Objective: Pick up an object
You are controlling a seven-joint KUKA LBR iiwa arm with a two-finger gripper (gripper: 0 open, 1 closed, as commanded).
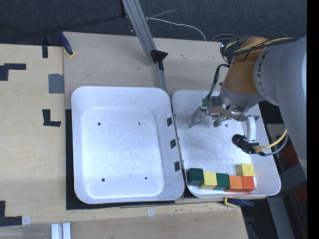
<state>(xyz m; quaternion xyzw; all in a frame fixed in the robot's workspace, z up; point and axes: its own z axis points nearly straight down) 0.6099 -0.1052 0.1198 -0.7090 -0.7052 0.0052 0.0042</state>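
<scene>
Several small blocks lie along the near wall of the right bin (199, 143): a dark green block (195, 176), a yellow block (210, 179), another green block (222, 181), an orange block (235, 182), a red-orange block (247, 183), and a yellow block (244, 170) just behind those. My gripper (207, 118) hangs over the far part of the right bin, well behind the blocks. Its two fingers are spread apart with nothing between them.
The left bin (122, 143) sits beside the right one, with black clips on the shared edge. A metal pole (142, 26) slants in from the top. A cable and black connector (244, 143) hang off the wrist over the right bin.
</scene>
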